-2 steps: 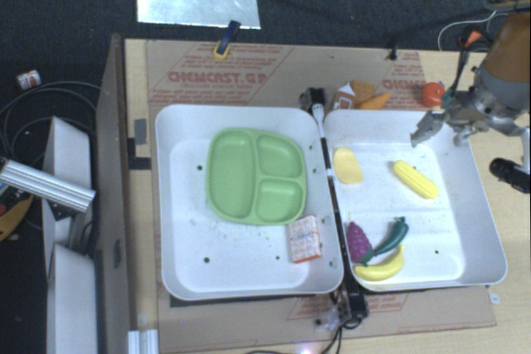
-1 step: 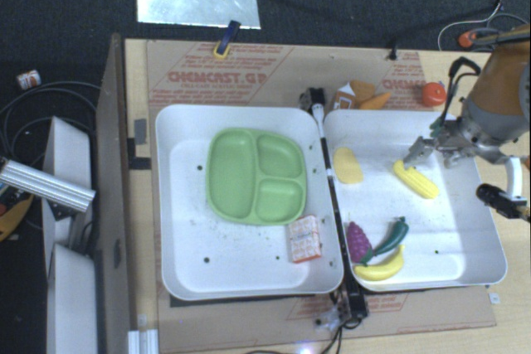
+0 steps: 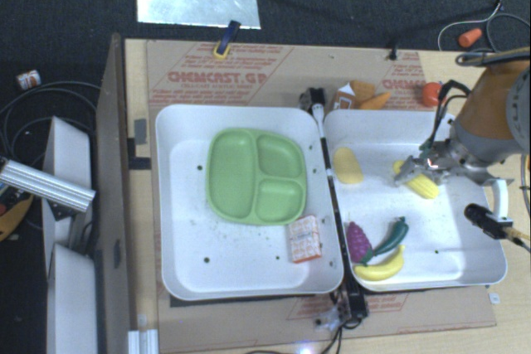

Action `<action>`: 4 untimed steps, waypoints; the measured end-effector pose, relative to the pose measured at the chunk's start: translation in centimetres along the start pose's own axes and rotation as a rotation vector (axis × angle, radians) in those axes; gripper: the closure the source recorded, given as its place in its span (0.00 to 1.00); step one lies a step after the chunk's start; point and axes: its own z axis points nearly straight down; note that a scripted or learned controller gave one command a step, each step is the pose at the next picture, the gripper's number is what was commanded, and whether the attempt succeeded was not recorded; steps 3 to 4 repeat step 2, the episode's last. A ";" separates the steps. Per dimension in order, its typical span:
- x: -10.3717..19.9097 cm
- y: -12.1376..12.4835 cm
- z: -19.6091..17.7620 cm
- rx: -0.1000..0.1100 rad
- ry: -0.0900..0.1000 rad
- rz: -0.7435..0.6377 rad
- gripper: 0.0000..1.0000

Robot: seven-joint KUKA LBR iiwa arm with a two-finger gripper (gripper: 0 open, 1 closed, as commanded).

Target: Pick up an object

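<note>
My gripper (image 3: 423, 167) hangs low in the right bin (image 3: 465, 261), reaching in from the right. Its fingertips sit over a yellow corn cob (image 3: 421, 183) near the bin's middle. A pale yellow oblong piece (image 3: 348, 166) lies to the left of it. At the bin's front lie a purple grape bunch (image 3: 358, 242), a green pepper (image 3: 388, 236) and a yellow banana (image 3: 382, 265).
The left bin (image 3: 187, 261) holds a green divided plate (image 3: 254, 176) and a small red-and-white packet (image 3: 304, 240). Orange toy pieces (image 3: 365, 98) lie on the cardboard behind the right bin. A black divider strip (image 3: 330, 186) runs between the bins.
</note>
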 end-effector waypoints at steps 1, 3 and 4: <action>-0.1 0.2 -1.3 -0.007 -0.002 -0.001 1.00; 8.1 -1.9 -10.2 -0.008 0.002 -0.009 1.00; 8.1 -1.9 -10.2 -0.008 0.002 -0.009 1.00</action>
